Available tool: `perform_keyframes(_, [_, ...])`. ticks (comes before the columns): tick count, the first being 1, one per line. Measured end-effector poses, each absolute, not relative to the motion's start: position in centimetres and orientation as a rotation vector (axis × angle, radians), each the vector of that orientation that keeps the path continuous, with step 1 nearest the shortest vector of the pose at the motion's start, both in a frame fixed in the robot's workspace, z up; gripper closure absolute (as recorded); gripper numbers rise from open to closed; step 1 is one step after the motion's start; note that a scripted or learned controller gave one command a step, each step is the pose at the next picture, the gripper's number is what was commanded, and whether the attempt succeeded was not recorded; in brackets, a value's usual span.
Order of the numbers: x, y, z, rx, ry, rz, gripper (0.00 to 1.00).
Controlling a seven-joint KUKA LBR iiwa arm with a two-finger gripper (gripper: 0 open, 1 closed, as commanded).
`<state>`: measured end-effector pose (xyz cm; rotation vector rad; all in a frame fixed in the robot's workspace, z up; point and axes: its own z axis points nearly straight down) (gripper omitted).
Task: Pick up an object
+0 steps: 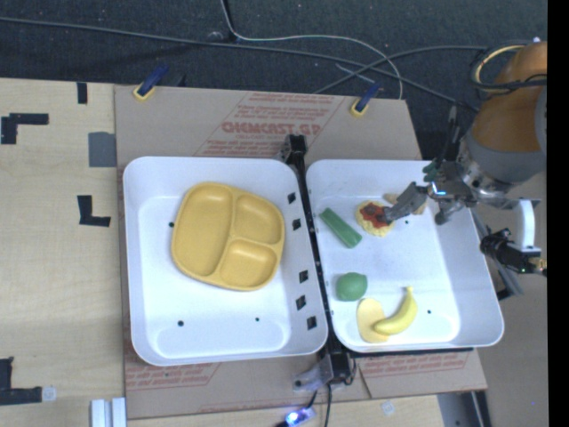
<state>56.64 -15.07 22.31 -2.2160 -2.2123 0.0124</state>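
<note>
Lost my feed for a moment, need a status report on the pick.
Pincer low in right bin, at the red-and-yellow toy; grip unconfirmed. Green stick lies beside it. Banana and green lump nearer the front.

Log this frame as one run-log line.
arm: over right bin | gripper: at red-and-yellow toy, grasp unclear | untouched: green block, green ball, banana | left bin: yellow tray

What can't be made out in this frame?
- Gripper: too small and blurred to tell its grip.
- Red-yellow item: partly hidden by the gripper, identity unclear.
- Pale piece: partly covered by the banana.
- Arm: cut off at the right.
</note>
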Motion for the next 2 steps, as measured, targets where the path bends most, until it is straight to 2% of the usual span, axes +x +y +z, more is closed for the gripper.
perform_keyframes(1, [56.9, -15.1, 22.9, -2.219, -2.222, 0.002, 0.00])
perform_keyframes(2, [56.2, -14.6, 16.7, -2.216, -2.219, 0.008, 0.00])
